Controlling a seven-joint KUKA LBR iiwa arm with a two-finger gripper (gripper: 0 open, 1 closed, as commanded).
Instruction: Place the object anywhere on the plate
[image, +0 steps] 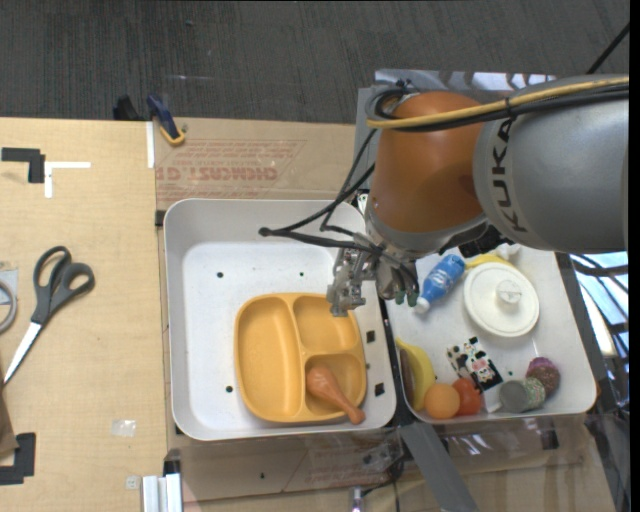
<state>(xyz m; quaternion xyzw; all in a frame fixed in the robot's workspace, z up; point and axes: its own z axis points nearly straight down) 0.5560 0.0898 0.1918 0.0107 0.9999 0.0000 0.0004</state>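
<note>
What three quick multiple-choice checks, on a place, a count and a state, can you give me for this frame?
1. Where does the toy drumstick lie?
A. in the divided yellow plate, lower right compartment
B. in the right bin
C. on the cardboard

2. How many compartments does the plate have?
A. one
B. three
C. five

3. How does the blue and white bottle rest?
A. upright
B. lying on its side in the right bin
C. on the plate

Answers: 1 A, the drumstick sits inside that compartment. 2 B, ridges split it into three. 3 B, it lies tilted beside the white lid.
</note>
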